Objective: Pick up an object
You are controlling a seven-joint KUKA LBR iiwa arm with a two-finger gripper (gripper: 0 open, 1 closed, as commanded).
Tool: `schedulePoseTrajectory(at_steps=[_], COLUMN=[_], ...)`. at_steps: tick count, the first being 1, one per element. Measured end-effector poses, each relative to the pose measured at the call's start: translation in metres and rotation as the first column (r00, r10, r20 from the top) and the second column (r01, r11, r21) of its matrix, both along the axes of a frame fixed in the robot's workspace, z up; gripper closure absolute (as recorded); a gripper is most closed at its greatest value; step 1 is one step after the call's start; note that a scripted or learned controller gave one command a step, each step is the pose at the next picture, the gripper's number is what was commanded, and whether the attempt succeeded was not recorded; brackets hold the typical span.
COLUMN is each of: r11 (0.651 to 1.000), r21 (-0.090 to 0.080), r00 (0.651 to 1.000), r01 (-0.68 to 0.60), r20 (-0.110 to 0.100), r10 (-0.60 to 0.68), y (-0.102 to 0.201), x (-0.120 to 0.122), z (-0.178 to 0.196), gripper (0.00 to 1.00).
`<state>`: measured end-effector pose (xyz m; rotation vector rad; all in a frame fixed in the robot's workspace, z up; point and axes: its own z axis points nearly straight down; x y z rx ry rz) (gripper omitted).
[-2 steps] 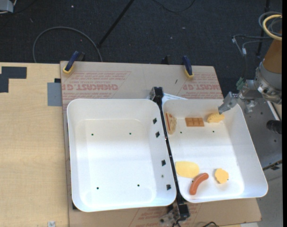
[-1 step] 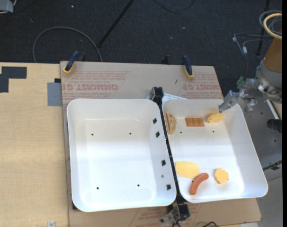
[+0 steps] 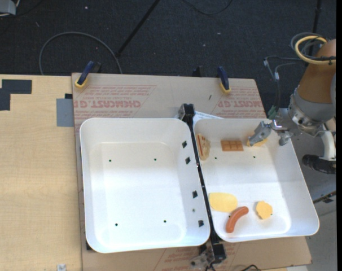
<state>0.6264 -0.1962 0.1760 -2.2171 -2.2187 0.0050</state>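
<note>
Camera view from above: two shallow white bins are being shown side by side on a sheet of cardboard [image 3: 159, 95] printed with red lettering, which is being held to the wooden bench [image 3: 30, 168] by two blue and yellow clamps [image 3: 86, 75] at its far edge. The left bin [image 3: 92, 151] is being shown with small dark dots on its floor. The right bin [image 3: 298, 179] is being occupied by several pieces of toy food: a slice of bread [image 3: 203, 146] is lying against the divider between the bins, a brown cracker-like square [image 3: 232, 145] is lying just beside it, a flat yellow oval [image 3: 223, 201] is lying near the front, a red sausage [image 3: 236, 219] is lying touching that oval's front edge, and a small yellow-orange piece [image 3: 264, 210] is lying just to the right of the sausage. The arm [image 3: 315, 89] is being brought in from the right, over the far right corner of the right bin. At its end the gripper [image 3: 262, 135] is being shown low at the bin's far rim, with a small yellow object [image 3: 258, 142] seen right at its fingertips; whether that object is being grasped, or whether the fingers are closed or released, cannot be told from this angle. A yellow cable loop [image 3: 306, 44] is being shown above the arm.
</note>
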Motion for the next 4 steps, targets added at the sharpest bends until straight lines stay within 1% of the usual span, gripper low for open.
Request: schedulePoseTrajectory(at_steps=[1, 2, 3, 4], r11=[1.000, 1.000, 1.000, 1.000], r21=[0.000, -0.001, -0.002, -0.003], r00=[1.000, 1.000, 1.000, 1.000], r01=[0.001, 0.000, 0.000, 0.001], r20=[0.001, 0.002, 0.006, 0.011], r10=[-0.001, 0.000, 0.000, -0.001], y=[-0.010, -0.009, -0.009, -0.009], x=[0.000, -0.001, 0.000, 0.002], z=[-0.055, -0.090, -0.078, -0.015], gripper=[0.00, 0.00, 1.00, 1.00])
